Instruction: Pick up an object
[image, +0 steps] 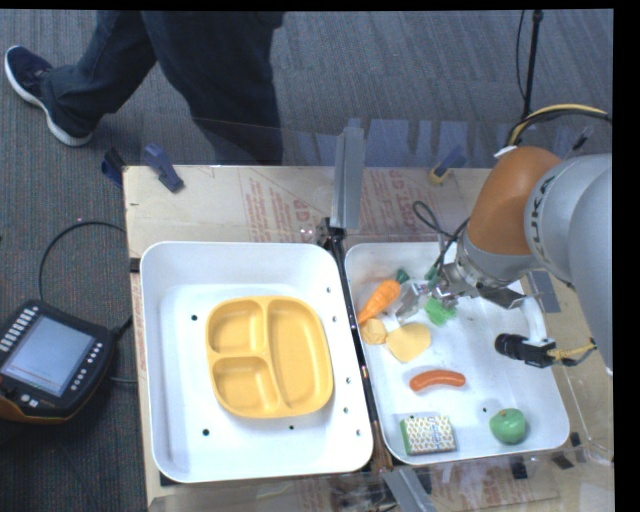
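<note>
Light: you get bright, even overhead light | Glare: white bins (165, 300) nearly blown out | Shadows: faint, soft | Focus: slightly soft throughout, carpet (60, 190) at upper left dimmer

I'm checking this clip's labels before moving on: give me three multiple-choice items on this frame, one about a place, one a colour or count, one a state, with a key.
1. Where does the yellow divided tray lie?
A. in the left bin
B. in the right bin
C. on the floor

2. What colour is the round fruit near the right bin's front corner?
A. red
B. green
C. blue

3. How does the gripper stand?
A. raised high over the left bin
B. parked outside both bins
C. low in the right bin beside the carrot

Key: 1 A, the tray sits alone in the left bin. 2 B, it is plainly green. 3 C, the gripper is down among the toys at the right bin's back.
</note>
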